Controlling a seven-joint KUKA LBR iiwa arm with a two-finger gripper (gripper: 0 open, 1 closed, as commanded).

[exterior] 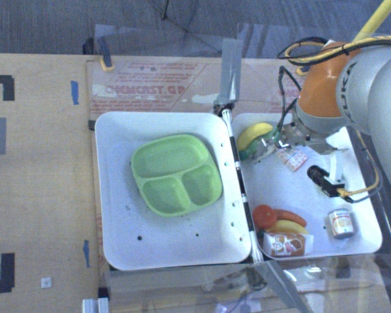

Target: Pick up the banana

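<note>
Banana point(255, 134) at right bin's point(365, 240) far-left corner, claw point(272, 145) against it, grip state unclear.

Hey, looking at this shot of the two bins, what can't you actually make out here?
- Gripper: whether it grips the banana; camera view, the wrist hides the contact.
- Banana's right end: covered by the gripper.
- Small can: label too small to read.
- Packet at the right bin's front edge: print blurred, partly under red and yellow items.
</note>
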